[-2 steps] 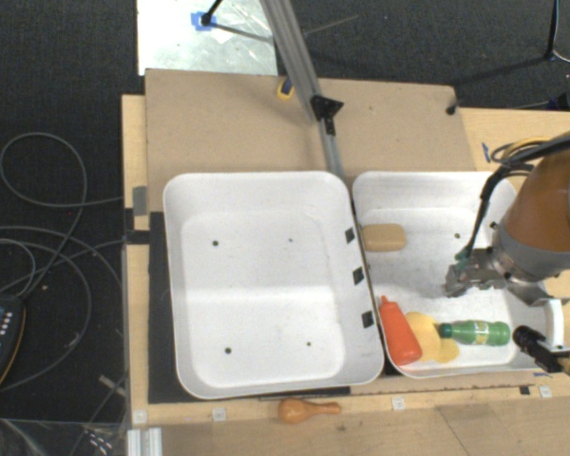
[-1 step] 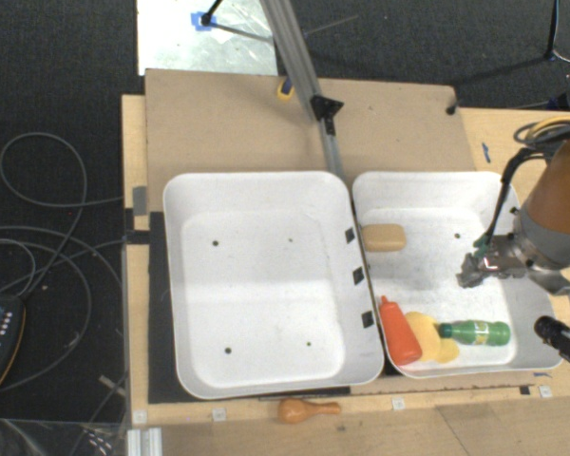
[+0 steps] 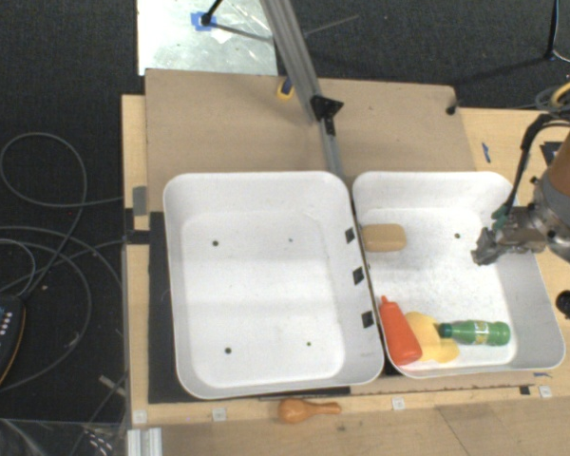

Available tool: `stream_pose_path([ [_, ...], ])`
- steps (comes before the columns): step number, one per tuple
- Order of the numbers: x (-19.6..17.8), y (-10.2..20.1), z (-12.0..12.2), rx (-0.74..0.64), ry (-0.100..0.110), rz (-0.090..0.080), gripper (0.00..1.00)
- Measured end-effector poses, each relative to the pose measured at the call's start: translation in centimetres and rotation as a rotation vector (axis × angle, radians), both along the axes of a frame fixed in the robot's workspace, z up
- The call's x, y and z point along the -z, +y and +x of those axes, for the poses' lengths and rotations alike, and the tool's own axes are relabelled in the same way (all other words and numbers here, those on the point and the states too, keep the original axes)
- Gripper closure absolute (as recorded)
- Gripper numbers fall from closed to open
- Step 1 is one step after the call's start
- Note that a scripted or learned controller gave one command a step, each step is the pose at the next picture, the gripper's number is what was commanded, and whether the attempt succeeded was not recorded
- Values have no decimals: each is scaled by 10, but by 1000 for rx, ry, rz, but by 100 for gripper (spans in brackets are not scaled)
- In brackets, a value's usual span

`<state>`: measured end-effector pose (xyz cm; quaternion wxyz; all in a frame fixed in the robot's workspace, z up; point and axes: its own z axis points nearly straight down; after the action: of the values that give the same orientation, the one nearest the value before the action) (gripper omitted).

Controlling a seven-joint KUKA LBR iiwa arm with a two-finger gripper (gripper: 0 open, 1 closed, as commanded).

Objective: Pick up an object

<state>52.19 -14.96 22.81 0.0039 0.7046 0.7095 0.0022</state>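
In the right bin [image 3: 427, 193] lie a tan block [image 3: 384, 237] near its left wall, a red-orange bottle [image 3: 400, 332], a yellow piece [image 3: 429, 336] and a green bottle [image 3: 475, 332] along the front. My gripper [image 3: 484, 252] hangs over the bin's right side, well above and right of the green bottle, nothing visible between its fingers.
The left bin [image 3: 256, 198] sits beside the right one. A tan pear-shaped object [image 3: 307, 408] lies on the bench in front of the bins. A grey camera pole [image 3: 294, 60] slants over the back. Cables trail on the floor at left.
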Motion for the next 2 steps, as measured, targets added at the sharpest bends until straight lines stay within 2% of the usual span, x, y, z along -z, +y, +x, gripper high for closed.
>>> stream_pose_path([
  [1, -54, 0, 2, 0, 0, 0, 100],
  [2, -40, 52, 13, -4, 7, 4, 100],
])
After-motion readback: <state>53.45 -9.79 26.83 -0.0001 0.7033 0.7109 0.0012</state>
